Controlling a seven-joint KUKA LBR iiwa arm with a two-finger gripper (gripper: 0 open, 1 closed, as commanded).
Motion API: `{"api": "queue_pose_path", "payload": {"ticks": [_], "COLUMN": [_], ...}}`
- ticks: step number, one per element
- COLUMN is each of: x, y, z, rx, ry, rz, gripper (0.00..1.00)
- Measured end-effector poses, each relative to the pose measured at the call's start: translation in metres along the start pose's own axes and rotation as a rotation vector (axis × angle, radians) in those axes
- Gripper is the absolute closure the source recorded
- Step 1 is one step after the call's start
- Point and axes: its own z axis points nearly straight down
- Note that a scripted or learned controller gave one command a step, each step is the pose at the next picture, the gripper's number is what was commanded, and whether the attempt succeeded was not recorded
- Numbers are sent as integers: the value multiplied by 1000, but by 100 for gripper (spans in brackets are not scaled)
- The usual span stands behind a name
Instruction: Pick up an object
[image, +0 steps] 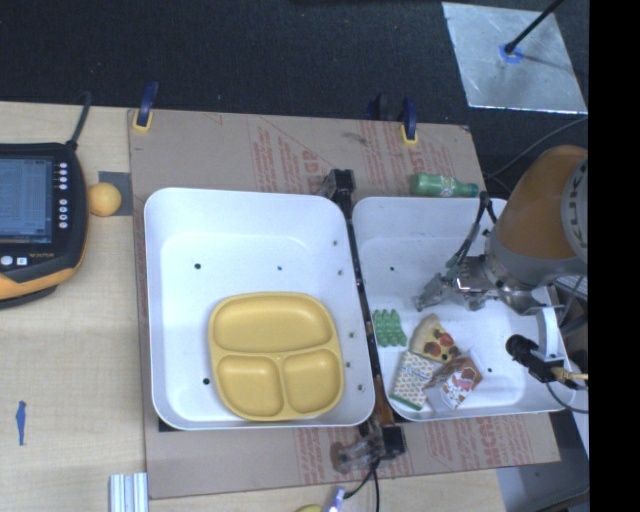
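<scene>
My gripper (432, 294) hangs over the middle of the right bin (400, 232), reaching in from the right under the grey arm with its orange band (540, 205). Nothing shows in its grasp. Below it, along the bin's front left, lie a small green ridged piece (386, 327), a toy pizza slice (437, 342), a green-and-white patterned packet (412, 380) and a red-and-white packet (459, 382). The pizza slice is the closest, a short way in front of the gripper.
The left bin (180, 240) holds a yellow divided plate (277, 354). A green bottle (444, 185) lies on the cardboard behind the right bin. A control tablet (35, 220) and a yellow ball (104, 198) sit at the far left.
</scene>
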Motion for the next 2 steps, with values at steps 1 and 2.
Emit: {"api": "queue_pose_path", "payload": {"ticks": [1,2], "x": [-44,-33], "y": [69,-2], "z": [-117,0], "rx": [-7,0], "ry": [-2,0], "rz": [2,1], "gripper": [0,0]}}
